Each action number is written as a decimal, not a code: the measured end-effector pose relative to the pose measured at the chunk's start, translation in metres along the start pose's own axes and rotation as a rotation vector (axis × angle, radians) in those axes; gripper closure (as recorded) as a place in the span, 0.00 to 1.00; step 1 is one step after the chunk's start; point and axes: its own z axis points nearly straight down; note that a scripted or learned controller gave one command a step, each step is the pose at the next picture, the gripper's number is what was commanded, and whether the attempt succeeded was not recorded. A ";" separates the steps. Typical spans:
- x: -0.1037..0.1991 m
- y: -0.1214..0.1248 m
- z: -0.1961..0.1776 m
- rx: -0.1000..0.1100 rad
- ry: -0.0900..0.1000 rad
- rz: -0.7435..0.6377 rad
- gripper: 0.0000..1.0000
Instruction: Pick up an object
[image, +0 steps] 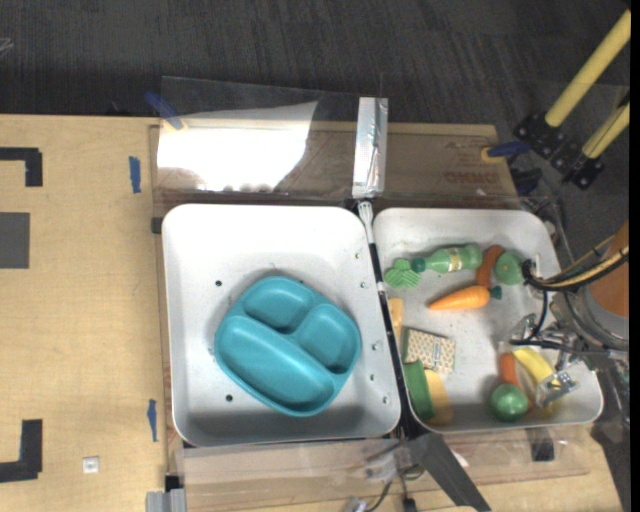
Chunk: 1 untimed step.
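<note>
1. From my remote station, the gripper (556, 372) sits low over the right bin (470, 222), among toys beside a carrot (461, 297); I cannot tell its state.
2. A teal plate (287, 343) lies in the left bin (200, 240).

Smooth matt teal plastic plate (288, 345), glossy white bins (190, 300)
</note>
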 end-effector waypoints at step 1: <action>-0.008 0.004 0.000 -0.003 -0.009 -0.383 0.00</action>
